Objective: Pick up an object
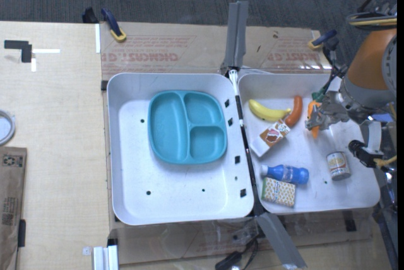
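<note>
cracker packet [279,192] lies beside blue bottle [285,173]; labels unreadable; gripper [315,124] state: cannot tell.

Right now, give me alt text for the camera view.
The pincer hangs low in the right bin, beside a banana, sausage, carton, bottle, can and packet. The left bin holds a blue divided plate.
</note>
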`<action>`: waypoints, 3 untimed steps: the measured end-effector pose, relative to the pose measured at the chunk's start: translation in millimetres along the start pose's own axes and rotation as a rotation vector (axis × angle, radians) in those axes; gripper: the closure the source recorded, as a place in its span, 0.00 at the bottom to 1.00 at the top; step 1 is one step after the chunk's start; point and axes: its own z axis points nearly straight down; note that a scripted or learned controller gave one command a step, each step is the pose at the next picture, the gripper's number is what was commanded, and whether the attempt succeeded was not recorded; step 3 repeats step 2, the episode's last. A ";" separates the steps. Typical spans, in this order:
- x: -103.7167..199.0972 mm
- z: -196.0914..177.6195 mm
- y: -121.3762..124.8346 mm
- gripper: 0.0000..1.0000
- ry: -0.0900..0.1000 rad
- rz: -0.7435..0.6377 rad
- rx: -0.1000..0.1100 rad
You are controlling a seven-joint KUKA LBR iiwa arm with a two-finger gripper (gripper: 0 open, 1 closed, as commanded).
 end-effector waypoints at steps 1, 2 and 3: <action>27.1 3.4 33.1 1.00 0.001 0.220 0.001; 127.8 -110.6 29.4 1.00 0.001 0.275 0.000; 127.8 -110.6 29.4 1.00 0.001 0.275 0.000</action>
